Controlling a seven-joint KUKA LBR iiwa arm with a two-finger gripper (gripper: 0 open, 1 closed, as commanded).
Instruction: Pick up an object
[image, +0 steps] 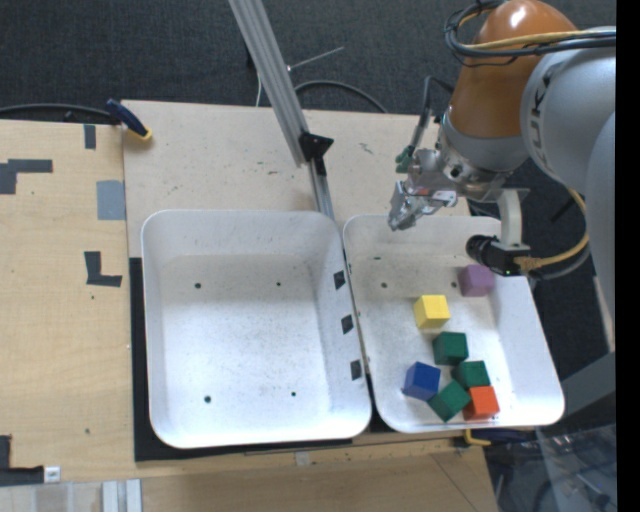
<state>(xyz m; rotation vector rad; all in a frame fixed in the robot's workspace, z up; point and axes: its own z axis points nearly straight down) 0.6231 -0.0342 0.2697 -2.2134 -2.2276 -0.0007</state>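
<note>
Bench (60, 300): right bin (520, 400) w/ approx. seven blocks (452, 372); left bin (245, 330).

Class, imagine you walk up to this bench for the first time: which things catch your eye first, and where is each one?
The big grey arm with its orange band reaches in from the right, its pincer hanging over the far edge of the right bin. Next comes the cluster of coloured blocks in that bin: a yellow block, a purple block, and green, blue and orange ones near the front. The left bin lies beside it.
</note>
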